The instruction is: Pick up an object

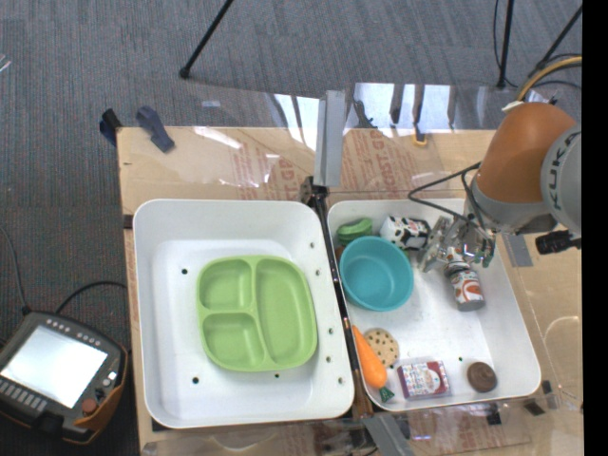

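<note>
1. Hand (463, 253) hangs low in the right bin (503, 335), at the upper right of the frame, under the grey arm (528, 164) with its orange band; whether it is wide or narrow I cannot tell from here.
2. Just below the hand lies a small can (466, 288) with a red and white label, on its side on the bin floor; hand and can look very close, but nothing shows between the metal parts.
3. To the left of the hand sits a black-and-white cow toy (407, 231), near the bin's top wall.
4. A teal bowl (377, 272) stands upright in the bin's left half, with a green lid-like piece (354, 228) just above it.
5. Along the bin's lower left edge lies a carrot (369, 357), a round cookie (382, 345) beside it.
6. Near the bottom wall sit a red packet (423, 379) and, to its right, a brown disc (483, 376).
7. The left bin (166, 350) holds a green divided plate (256, 312), flat, about in the middle.
8. Both bins rest side by side on the desk (218, 164).
9. A tablet-like pendant (57, 373) lies on the floor at lower left.
</note>
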Controlling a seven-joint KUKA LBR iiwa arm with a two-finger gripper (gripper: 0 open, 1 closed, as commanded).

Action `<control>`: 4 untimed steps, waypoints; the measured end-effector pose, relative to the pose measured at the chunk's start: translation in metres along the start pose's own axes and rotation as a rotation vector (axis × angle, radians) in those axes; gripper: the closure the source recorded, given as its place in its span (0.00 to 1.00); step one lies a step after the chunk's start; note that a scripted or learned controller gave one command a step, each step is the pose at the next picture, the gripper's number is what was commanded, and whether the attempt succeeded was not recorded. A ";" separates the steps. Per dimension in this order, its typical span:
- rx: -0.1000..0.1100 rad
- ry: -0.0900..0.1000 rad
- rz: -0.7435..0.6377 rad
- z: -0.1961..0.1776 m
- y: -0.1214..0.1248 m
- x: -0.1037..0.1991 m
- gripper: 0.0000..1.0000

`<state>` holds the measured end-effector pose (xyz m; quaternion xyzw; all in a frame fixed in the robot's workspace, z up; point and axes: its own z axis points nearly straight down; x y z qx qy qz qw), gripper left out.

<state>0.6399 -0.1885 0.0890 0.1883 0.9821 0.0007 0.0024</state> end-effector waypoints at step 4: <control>0.002 0.007 0.287 0.002 -0.062 0.088 1.00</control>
